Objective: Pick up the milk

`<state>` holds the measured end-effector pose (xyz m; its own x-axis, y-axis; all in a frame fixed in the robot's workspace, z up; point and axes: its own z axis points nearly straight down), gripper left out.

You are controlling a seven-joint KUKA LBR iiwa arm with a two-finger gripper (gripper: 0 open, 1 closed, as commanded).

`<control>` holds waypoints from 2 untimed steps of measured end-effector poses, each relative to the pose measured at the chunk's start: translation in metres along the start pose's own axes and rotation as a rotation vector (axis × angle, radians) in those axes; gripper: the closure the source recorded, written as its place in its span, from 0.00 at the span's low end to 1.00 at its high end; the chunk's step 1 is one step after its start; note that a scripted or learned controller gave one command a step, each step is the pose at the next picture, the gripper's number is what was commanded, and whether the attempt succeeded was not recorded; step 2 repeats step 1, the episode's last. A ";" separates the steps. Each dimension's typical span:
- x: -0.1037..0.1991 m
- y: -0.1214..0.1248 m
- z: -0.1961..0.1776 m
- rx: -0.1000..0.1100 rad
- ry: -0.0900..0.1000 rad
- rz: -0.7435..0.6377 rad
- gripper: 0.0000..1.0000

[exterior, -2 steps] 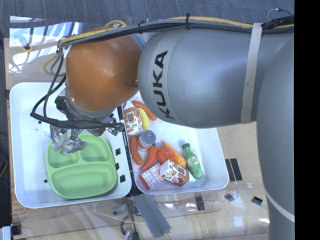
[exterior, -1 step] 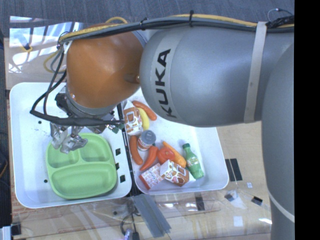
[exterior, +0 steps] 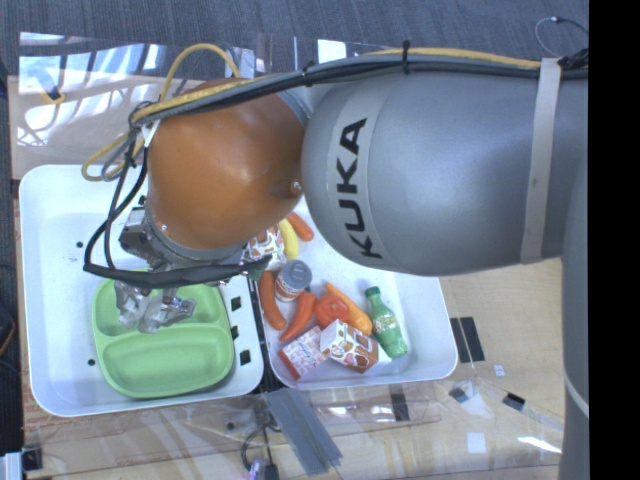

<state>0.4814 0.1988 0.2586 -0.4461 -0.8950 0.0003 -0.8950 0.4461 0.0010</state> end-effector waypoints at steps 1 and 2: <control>0.066 -0.028 0.028 0.001 0.000 -0.137 1.00; 0.066 -0.028 0.028 0.001 0.000 -0.137 1.00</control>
